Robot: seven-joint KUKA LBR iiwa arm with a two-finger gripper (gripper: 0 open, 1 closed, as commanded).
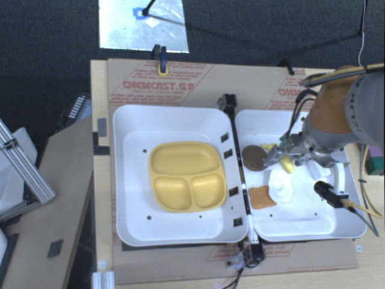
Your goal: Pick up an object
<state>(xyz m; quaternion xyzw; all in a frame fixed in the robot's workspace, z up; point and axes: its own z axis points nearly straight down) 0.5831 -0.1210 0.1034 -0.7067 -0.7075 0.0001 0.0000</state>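
Observation:
My gripper (280, 156) reaches down into the right bin (301, 221) from the right, low over its left-middle part. A small yellow object (288, 165) lies right beside the gripper's tip, partly hidden by it; I cannot tell whether it is held. A white rounded object (280, 188) sits just below the gripper. A dark brown round disc (253, 158) lies to the gripper's left, near the bin's left wall. A flat orange-brown piece (260, 197) lies beside the white object.
The left bin (132, 161) holds a yellow three-compartment plate (185, 176). A black divider with clips (234, 161) runs between the bins. The arm's grey and orange body (343, 113) hangs over the right bin's far right.

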